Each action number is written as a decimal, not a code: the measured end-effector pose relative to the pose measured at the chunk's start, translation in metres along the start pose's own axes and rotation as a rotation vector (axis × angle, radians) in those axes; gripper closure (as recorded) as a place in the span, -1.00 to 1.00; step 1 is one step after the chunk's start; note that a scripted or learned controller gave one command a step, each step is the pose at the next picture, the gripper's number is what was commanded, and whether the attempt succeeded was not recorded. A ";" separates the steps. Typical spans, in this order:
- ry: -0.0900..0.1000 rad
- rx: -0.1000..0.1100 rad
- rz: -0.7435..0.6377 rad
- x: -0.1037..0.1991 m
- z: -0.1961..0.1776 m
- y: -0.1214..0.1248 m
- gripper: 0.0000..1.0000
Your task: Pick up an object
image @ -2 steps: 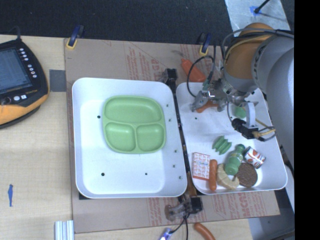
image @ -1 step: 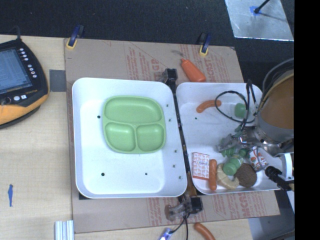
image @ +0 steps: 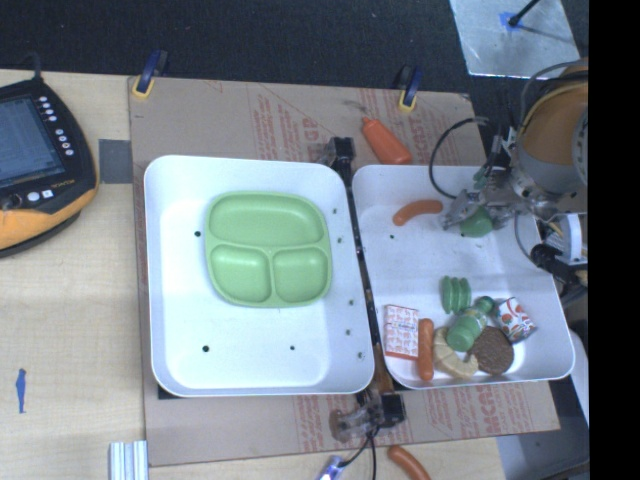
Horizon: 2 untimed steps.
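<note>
My gripper (image: 474, 214) is low in the upper part of the right bin (image: 520, 268), right over a small green object (image: 478, 226) that shows at its tip. Whether that green object is gripped cannot be made out. Just left of the gripper lies an orange sausage (image: 415, 211). In the bin's lower half sit a ribbed green piece (image: 455, 293), a red-and-white packet (image: 401, 330), a second orange sausage (image: 426, 349), a brown round cookie (image: 493, 350) and a few other toy foods in a cluster.
The left bin (image: 180, 298) holds a green divided plate (image: 268, 247). An orange toy (image: 385, 140) lies on the cardboard behind the bins, another (image: 411, 461) in front. A teach pendant (image: 35, 168) rests at far left. Black cables (image: 450, 143) loop by the arm.
</note>
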State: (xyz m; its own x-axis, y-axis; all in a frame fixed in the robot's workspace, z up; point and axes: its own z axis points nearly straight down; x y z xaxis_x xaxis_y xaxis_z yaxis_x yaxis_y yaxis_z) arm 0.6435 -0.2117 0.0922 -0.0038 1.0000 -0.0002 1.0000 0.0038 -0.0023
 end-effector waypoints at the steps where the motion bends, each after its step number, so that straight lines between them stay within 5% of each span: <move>1: 0.000 -0.001 0.000 0.007 0.000 0.013 -1.00; 2: -0.001 -0.001 -0.003 0.006 -0.011 0.013 1.00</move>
State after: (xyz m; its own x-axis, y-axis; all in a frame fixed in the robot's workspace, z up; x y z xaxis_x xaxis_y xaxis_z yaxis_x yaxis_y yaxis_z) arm 0.6565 -0.2054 0.1030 -0.0068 1.0000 -0.0015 1.0000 0.0068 -0.0015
